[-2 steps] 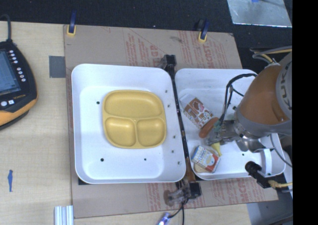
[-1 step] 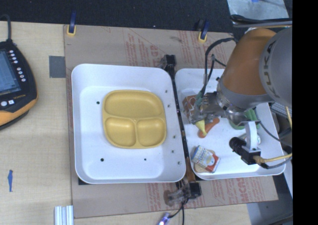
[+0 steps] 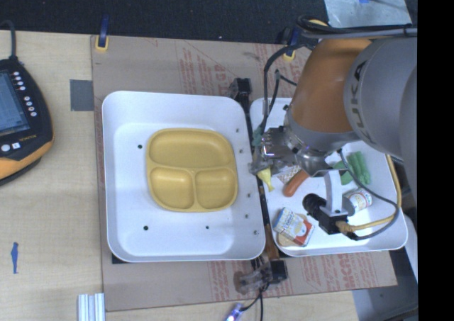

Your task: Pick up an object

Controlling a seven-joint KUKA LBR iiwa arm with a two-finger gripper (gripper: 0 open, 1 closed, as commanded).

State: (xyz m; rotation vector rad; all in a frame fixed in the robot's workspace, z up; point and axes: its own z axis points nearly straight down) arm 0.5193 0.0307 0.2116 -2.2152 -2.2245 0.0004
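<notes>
Arm over right bin (image 3: 394, 236), hand (image 3: 273, 159) low at its left edge, finger state unclear; yellow tray (image 3: 191, 169) in left bin (image 3: 120, 192)

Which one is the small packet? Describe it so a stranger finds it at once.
Start at the right bin, the one under the grey arm. Go to its near left corner, beside the wall shared with the left bin. There lies the small packet: flat, white with red and orange print, unlike the round orange sausage farther back.

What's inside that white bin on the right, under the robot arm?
The right bin holds a small printed packet, an orange carrot-like piece, something green and a small jar. The arm covers the bin's upper part, so anything there is hidden.
</notes>
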